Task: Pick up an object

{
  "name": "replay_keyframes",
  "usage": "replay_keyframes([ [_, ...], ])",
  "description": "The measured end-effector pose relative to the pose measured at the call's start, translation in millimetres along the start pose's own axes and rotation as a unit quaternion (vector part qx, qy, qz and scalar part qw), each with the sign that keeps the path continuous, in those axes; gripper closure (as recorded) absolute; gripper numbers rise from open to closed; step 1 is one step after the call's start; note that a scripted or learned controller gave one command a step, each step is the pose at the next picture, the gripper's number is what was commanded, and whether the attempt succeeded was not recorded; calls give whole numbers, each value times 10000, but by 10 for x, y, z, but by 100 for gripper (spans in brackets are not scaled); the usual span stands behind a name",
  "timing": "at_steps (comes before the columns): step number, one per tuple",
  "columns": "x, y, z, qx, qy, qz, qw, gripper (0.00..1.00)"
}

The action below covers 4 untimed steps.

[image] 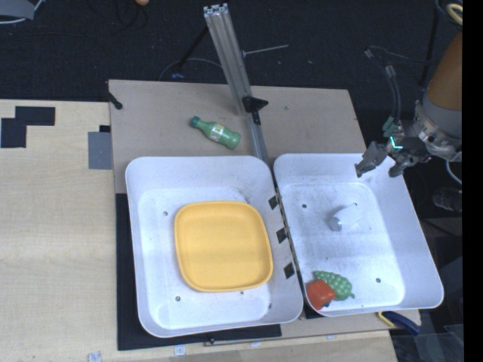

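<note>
I am reaching in from the right with my arm (445,89), and my gripper (383,163) is hovering over the far right rim of the right bin (411,225); its two dark fingers (370,161) are standing apart, with nothing between them. Below and to the left of my gripper, a small grey object (341,219) is lying near the middle of the right bin, well apart from my fingers; I cannot tell what it is. At the near left corner of the same bin, a red and green toy vegetable (326,289) is resting close to the rim. The left bin (147,202) is sitting just beside the right one, and a yellow plate (223,244) is lying flat in its middle. Beyond the bins, on the bench (309,119), a green bottle (216,133) is lying on its side; a metal rail (232,55) is slanting down to the gap between the two bins.
</note>
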<state>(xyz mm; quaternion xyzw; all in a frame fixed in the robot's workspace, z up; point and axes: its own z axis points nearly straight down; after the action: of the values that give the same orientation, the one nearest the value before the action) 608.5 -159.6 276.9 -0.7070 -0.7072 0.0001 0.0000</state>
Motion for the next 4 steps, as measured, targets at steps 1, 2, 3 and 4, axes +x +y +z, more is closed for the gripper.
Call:
replay_keyframes([
  [1, 0, 0, 0, 0, 0, 0, 10000, 0],
  [2, -79, -15, 469, 20, 4, 1, 10000, 0],
  [3, -54, 66, 1043, 25, 5, -4, 10000, 0],
  [4, -84, 101, 1489, 21, 5, -2, 10000, 0],
])
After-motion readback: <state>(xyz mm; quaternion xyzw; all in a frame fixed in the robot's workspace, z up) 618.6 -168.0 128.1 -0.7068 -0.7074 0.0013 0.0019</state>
